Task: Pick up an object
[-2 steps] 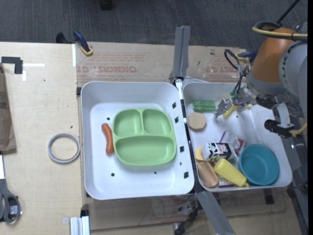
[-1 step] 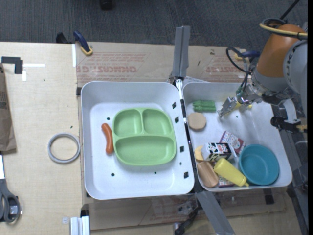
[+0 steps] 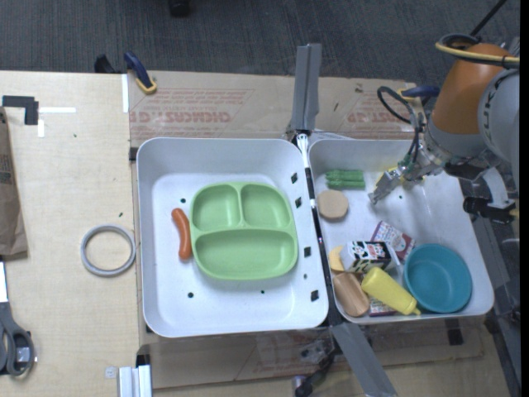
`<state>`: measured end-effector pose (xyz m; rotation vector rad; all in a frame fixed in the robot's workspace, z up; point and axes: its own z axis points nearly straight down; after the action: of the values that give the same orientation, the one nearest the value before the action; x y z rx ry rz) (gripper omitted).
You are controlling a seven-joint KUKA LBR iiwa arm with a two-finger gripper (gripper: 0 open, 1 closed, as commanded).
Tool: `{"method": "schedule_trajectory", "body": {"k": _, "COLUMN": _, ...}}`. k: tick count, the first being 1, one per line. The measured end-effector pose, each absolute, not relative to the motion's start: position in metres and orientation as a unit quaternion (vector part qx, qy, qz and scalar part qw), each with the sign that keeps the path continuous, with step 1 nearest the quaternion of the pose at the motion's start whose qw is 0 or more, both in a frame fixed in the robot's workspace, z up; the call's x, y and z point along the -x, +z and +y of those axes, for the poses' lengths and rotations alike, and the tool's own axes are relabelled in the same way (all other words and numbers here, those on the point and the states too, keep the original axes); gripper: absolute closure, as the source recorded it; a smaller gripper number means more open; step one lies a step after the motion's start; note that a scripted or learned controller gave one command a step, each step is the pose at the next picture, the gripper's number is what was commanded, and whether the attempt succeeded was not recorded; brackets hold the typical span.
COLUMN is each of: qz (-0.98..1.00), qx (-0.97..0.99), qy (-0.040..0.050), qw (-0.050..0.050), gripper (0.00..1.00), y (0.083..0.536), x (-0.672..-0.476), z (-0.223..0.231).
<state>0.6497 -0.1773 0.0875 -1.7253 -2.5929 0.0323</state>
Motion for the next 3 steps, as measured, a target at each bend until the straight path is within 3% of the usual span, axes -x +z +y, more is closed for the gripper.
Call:
{"method": "schedule_trajectory", "body": {"k": 1, "qz": -0.833, "qx": 0.553, "qy": 0.0065, "qw": 0.008, "gripper": 1.00, "y": 0.098, "x": -0.653, "z": -0.175}}
{"method": "schedule_trajectory", "body": {"k": 2, "qz": -0.834, "qx": 0.552, "qy": 0.0070, "qw": 0.016, "gripper": 0.00, "y": 0.098, "x": -0.651, "z": -0.172}}
{"method": "schedule_trajectory", "body": {"k": 3, "qz": -0.800, "qx": 0.600, "qy": -0.0002, "qw": 0.009, "gripper": 0.00, "y": 0.095, "x": -0.658, "z": -0.183}}
